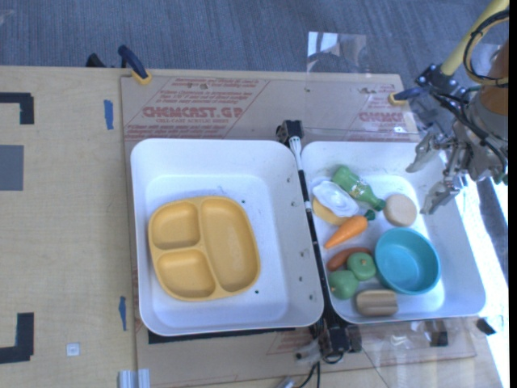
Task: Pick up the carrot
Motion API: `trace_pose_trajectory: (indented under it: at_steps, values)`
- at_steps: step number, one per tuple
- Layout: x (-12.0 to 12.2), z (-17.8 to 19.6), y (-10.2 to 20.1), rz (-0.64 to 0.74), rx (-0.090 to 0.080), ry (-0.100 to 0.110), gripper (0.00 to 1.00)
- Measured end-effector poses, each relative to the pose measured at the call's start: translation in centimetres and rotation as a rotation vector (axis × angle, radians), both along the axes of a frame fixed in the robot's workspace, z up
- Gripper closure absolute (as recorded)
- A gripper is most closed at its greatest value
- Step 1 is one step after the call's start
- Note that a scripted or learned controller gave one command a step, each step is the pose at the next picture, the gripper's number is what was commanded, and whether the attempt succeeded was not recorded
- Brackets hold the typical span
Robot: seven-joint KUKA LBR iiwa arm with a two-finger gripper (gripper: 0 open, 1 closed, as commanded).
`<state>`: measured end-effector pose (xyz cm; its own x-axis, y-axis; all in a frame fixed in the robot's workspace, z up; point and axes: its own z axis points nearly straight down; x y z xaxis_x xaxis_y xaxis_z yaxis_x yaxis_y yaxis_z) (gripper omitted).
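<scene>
In the right bin [467, 297], near its middle, you have the carrot [347, 231] lying at a slant, thick end toward 2 o'clock. At its 11 o'clock sits a white-and-yellow piece [331, 200], with a green bottle [356, 187] beyond. A blue bowl [406, 260] lies at the carrot's 4 o'clock, a pale round piece [400, 209] at its 2 o'clock. Your gripper [435, 178] hangs over the bin's far right rim, at the carrot's 2 o'clock, well apart, fingers spread with nothing between them. The left bin [161, 297] holds a yellow divided plate [203, 245].
</scene>
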<state>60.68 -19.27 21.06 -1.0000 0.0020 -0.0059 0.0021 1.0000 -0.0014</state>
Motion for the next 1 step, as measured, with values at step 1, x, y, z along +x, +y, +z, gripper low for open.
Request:
trace_pose_trajectory:
  at_steps: [1]
  values:
    - [-5.89,-1.05,5.11,-0.045,0.003,0.002,0.00]
